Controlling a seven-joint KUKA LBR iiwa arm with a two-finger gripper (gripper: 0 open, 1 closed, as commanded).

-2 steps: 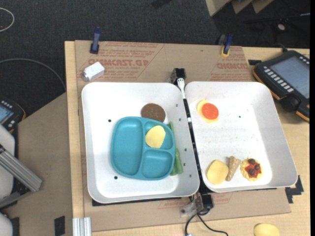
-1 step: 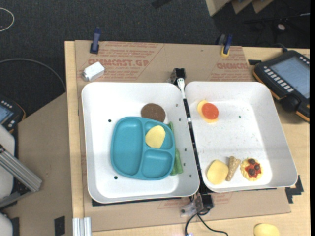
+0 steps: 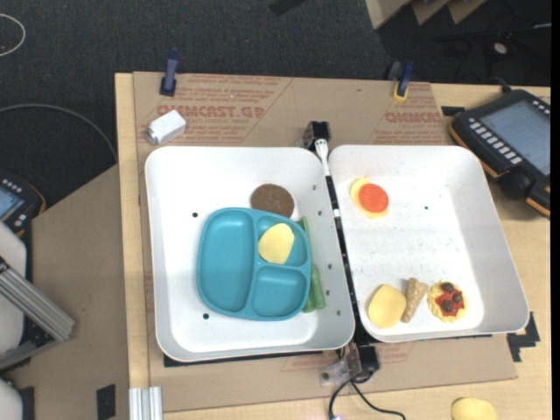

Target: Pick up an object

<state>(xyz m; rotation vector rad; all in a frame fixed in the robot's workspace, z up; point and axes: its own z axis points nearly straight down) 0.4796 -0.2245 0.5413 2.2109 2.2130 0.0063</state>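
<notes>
**On the bench, two white bins of toy food**

At the far left of the bench, on the cardboard sheet (image 3: 131, 322), a small white block (image 3: 166, 127) lies near the upper left corner, just below a blue clamp (image 3: 170, 73) on the sheet's top edge.

The left bin (image 3: 166, 234) holds a blue divided tray (image 3: 229, 265) that takes up most of its floor. A yellow piece (image 3: 276, 243) lies in the tray's upper right compartment. A brown disc (image 3: 273, 199) sits on the bin floor just above the tray, touching its upper rim or nearly so. A green strip (image 3: 313, 278) runs along the tray's right edge, between the tray and the bin wall.

At the top of the seam where the two bins meet, there is a black clip (image 3: 318, 133).

The right bin (image 3: 472, 234) holds four loose things. An orange round on a yellow base (image 3: 373, 198) lies in its upper left part, well apart from the rest. Along the lower edge, from left to right, lie a yellow lump (image 3: 386, 305), a tan stick-shaped piece (image 3: 413, 298) touching it, and a round piece with a red topping (image 3: 448, 300) just beside the stick.

A second clamp (image 3: 402, 80) grips the sheet above this bin, and a black handheld screen unit (image 3: 512, 138) lies at the upper right of the frame.

How far open the gripper is, and whether it has hold of anything, cannot be told
</notes>
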